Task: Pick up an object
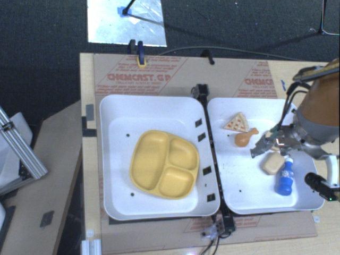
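- Gripper [264,146] sits low in the right bin [249,195], fingers look spread apart with nothing between them; they point left toward the toys, so this reads as an approach, not a hold.
- Arm [319,108] reaches in from the right edge and leans over the bin's right half, which puts the tool above the object cluster.
- Candidate objects, all in the right bin: tan bread-like piece [272,164] just beside and under the fingers, blue bottle [286,178] lying right next to it, orange drumstick toy [245,137] a little left, waffle wedge [236,122] near the top.
- Bread piece is the nearest target, my guess.
- Bottle touches or nearly touches the bread, so a close could nudge it.
- Left bin [117,142] holds a yellow divided tray [164,163], well apart.
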